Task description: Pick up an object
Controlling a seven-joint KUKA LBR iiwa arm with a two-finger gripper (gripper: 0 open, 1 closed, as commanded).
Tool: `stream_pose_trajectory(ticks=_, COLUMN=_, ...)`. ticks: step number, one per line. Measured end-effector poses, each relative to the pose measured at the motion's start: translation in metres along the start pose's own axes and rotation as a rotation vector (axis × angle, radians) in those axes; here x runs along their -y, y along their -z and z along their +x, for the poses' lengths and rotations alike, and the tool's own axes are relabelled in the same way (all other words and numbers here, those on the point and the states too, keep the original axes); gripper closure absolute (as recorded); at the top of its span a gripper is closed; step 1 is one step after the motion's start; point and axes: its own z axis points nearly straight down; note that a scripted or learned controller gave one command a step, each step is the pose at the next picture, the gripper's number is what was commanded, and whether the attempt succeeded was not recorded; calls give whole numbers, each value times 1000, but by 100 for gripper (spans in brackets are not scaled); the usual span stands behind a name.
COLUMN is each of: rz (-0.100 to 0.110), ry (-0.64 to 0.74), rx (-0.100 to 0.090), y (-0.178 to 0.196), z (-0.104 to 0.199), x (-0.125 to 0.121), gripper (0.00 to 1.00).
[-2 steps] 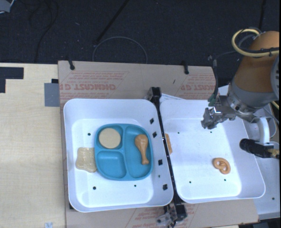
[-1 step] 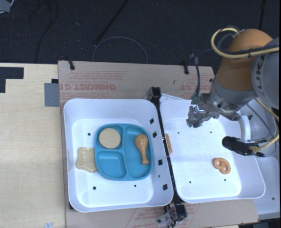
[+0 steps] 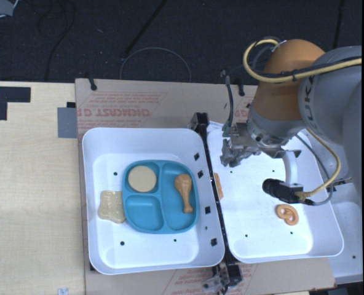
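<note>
My gripper hangs over the upper left part of the right bin, pointing down. Nothing shows between it and the bin floor. A small brown pretzel lies on the right bin's floor, to the gripper's lower right. A thin orange piece rests against that bin's left wall, just below the gripper. In the left bin sits a blue divided tray holding a round tan cracker and a toy chicken drumstick. A pale slice of toast lies beside the tray's left edge.
The grey arm with its orange band reaches in from the right over the right bin's upper half. A black cylinder on a yellow cable hangs just above the pretzel. A black divider separates the two bins.
</note>
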Motion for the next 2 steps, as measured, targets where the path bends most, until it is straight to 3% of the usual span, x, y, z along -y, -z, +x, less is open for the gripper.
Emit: stream_pose_trajectory(ticks=2, rz=-2, ry=2, rx=0, y=4, z=117, x=-17, gripper=100)
